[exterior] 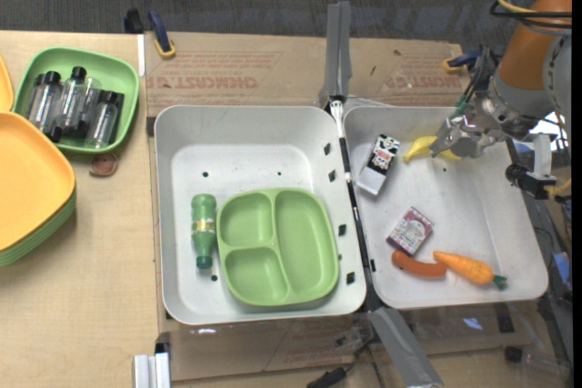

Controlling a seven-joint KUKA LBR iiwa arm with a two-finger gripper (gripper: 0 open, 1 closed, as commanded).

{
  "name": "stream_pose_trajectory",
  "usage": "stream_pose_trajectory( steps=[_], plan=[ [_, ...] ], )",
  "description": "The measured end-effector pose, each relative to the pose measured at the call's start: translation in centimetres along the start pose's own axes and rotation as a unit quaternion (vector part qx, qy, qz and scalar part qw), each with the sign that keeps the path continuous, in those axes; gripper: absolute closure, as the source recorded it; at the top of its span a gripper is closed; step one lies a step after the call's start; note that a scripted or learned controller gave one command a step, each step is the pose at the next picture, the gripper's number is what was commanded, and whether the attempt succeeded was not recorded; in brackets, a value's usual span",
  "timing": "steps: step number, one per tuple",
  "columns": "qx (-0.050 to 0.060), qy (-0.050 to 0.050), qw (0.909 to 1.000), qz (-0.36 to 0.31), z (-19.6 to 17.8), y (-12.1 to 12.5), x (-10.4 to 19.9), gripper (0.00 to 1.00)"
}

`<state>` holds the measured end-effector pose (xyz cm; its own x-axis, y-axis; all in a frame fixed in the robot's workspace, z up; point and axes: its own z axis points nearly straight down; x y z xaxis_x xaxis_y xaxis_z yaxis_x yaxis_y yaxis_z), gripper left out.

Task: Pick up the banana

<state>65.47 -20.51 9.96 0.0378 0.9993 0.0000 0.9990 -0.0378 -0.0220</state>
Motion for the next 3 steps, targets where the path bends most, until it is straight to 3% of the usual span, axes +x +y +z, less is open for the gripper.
stream_pose_trajectory(
  steps=[1, 2, 3],
  plan=[
    [-0.010, 0.000, 0.9976, 0.068, -7.6, -5.6, -0.7, 1.00],
    [-0.010, -0.002, 0.9912, -0.132, -19.3, -3.5, 1.6, 1.00],
    [-0.011, -0.002, 0.9953, -0.096, -20.6, -6.0, -1.6, 1.00]
  ],
)
